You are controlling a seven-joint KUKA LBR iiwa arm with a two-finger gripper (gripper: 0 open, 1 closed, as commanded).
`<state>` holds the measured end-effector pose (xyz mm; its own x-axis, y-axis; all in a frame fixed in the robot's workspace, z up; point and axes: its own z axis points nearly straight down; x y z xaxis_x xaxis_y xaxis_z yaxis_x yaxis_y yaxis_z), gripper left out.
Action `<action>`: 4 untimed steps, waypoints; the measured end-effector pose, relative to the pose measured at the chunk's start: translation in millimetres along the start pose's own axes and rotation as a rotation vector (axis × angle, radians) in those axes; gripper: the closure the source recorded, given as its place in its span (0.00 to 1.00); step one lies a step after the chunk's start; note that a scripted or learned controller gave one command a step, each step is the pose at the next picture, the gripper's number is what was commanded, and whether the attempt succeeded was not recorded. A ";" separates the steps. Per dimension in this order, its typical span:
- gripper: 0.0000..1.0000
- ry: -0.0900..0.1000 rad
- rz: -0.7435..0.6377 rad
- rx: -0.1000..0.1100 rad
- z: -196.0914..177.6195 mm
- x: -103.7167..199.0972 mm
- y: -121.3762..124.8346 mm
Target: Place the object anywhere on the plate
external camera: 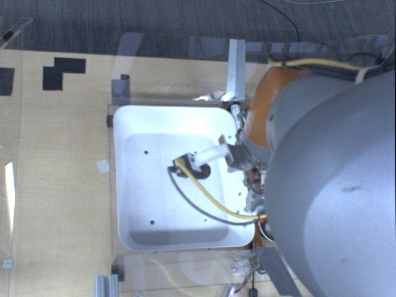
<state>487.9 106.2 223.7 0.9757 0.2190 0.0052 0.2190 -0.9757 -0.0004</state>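
Observation:
My grey arm with its orange band fills the right side of the camera view and hides the right bin beneath it. My gripper hangs low at the right wall of the left white bin, mostly covered by the wrist. A small reddish-brown patch sits at the gripper, too hidden to name. A thin curved pale edge peeks out from under the arm at the lower right; I cannot tell what it is.
The left bin's floor is bare white with a few small dark dots. A metal post stands behind the bin. Black tape marks lie on the wooden bench at the far left.

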 end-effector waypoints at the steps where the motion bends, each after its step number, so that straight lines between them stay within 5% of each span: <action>1: 1.00 0.004 0.001 -0.001 -10.4 1.6 0.8; 2: 1.00 -0.003 -0.129 -0.002 -29.6 0.6 -3.4; 3: 1.00 -0.007 -0.151 0.001 49.9 9.9 -52.7; 4: 1.00 -0.005 -0.154 0.001 39.8 11.0 -52.3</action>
<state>487.4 159.7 184.0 0.9305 0.3662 0.0007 0.3662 -0.9305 -0.0014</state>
